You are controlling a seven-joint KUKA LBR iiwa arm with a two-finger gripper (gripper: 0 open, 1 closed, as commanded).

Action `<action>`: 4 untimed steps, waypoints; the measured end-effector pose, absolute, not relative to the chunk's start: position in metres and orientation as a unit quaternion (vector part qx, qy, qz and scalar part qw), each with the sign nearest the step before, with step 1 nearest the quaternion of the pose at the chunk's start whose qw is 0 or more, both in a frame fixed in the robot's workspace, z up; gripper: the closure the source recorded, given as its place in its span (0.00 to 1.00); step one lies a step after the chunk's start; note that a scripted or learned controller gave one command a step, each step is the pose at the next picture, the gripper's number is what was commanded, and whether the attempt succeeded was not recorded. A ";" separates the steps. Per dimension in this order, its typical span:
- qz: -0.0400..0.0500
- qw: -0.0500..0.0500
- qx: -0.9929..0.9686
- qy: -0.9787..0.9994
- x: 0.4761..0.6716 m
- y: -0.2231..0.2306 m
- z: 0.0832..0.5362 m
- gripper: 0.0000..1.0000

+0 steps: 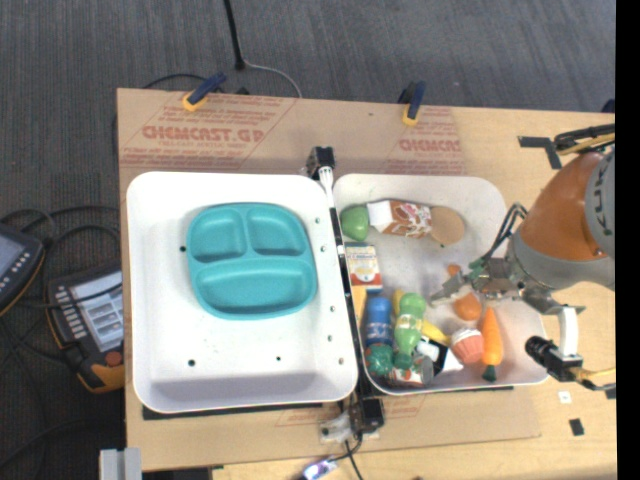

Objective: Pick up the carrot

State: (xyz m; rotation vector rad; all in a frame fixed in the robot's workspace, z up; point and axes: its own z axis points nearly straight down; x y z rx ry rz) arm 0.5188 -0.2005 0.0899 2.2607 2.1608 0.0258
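- We're at the approach step — the arm (575, 223) reaches in from the right, over the right bin (480, 190).
- The gripper (478, 286) sits low in that bin, near its right side, just above an orange round piece (467, 308).
- Tool state: we can't tell if it's spread or pressed together — the metal parts blur together, and nothing reads as pinched.
- The carrot (491, 340) lies at the bin's lower right, orange body w/ a dark green tip pointing toward the front wall; it's just below & right of the gripper, beside a small cupcake-like toy (466, 347).
- So the carrot isn't picked up yet, as we judge it.
- Next move, in our view: shift toward the front-right corner, line up across the carrot's narrow width, drop, close.
- Risk: crowded spot — the round piece and the toy sit close by, so a grab could catch the wrong item.
- The left bin (150, 268) holds a teal tray (252, 260); not involved.
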 end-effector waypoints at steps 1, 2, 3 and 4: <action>0.002 0.012 0.569 0.822 0.491 -0.205 0.089 0.00; -0.001 0.012 0.539 0.842 0.489 -0.178 0.089 0.00; -0.001 0.012 0.368 0.930 0.490 -0.122 0.089 0.00; 0.000 -0.001 0.289 0.957 0.539 -0.131 0.168 0.00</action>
